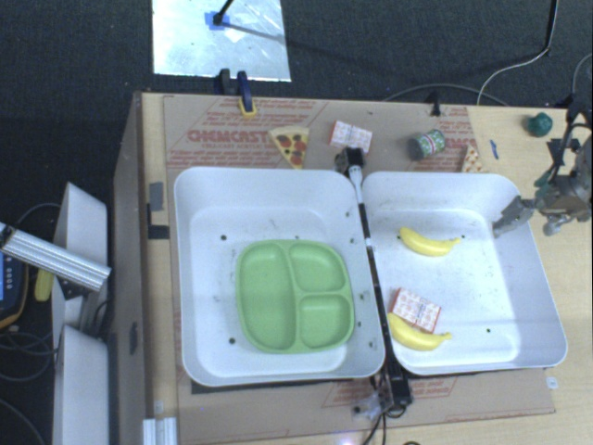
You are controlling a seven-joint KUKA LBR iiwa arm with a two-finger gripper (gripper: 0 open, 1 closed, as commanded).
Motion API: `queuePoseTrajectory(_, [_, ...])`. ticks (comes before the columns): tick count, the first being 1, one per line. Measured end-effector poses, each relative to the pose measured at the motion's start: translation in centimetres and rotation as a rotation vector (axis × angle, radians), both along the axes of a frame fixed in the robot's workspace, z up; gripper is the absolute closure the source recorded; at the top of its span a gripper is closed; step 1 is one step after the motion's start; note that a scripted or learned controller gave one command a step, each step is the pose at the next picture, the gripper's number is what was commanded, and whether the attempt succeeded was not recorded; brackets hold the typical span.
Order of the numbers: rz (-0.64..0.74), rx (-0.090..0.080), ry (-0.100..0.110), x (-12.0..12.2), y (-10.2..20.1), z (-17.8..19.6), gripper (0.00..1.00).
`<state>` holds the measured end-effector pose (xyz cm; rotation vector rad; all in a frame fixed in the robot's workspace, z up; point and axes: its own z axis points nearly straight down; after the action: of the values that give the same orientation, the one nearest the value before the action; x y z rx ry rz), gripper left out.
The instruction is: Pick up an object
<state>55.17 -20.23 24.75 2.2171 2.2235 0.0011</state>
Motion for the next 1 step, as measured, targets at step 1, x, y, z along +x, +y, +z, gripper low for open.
queuePoseTrajectory(1, [0.001,0.002,0.003,3.45,5.73,-9.54,0.0])
